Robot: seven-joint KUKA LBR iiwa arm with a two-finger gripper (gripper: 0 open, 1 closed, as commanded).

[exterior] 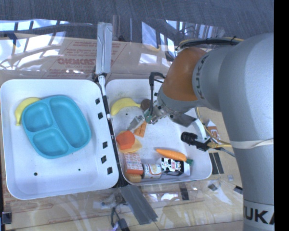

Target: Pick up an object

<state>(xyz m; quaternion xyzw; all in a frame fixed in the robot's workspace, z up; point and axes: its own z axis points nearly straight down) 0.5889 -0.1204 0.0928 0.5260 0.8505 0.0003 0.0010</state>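
Your gripper hangs low in the right bin — spread or closed, you cannot tell — probably lined up on the small orange piece just at its seven o'clock. Banana at ten o'clock and carrot at five lie apart enough to leave alone.

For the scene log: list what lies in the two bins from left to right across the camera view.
left-bin banana → blue divided plate → right-bin banana → carrot. The orange ball and the packets near the right bin's front are left out, because they overlap the others.
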